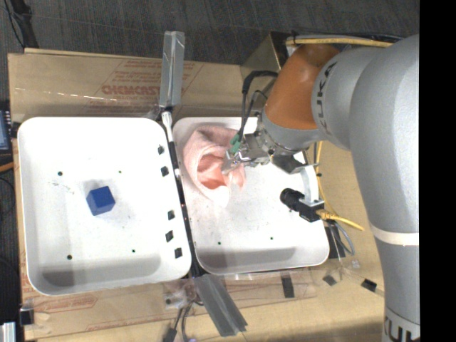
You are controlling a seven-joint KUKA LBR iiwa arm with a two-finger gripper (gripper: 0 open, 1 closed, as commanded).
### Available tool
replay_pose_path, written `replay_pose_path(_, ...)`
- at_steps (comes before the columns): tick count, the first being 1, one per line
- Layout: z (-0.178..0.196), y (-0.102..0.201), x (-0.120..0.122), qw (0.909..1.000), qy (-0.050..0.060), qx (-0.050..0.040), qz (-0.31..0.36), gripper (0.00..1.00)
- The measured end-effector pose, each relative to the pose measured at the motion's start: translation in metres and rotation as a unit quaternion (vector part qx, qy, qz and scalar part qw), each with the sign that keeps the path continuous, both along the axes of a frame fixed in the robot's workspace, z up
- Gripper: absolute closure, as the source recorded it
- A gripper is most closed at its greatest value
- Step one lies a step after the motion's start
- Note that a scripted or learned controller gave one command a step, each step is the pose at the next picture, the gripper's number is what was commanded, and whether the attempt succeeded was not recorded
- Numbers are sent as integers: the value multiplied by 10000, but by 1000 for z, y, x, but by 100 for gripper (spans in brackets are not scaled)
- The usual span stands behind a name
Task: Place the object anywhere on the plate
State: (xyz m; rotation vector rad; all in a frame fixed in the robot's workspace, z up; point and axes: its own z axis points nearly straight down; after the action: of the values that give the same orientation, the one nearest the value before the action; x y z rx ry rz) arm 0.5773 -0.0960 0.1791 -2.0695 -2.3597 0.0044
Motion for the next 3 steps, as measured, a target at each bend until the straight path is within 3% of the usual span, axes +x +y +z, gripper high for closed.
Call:
replay_pose_path(1,50,0,1,10000,-9,3,32,100)
replay_pose_path(2,52,42,-11,9790,3,9,2039,100)
replay_pose_path(3,51,103,-19,9179,3,14,3969,100)
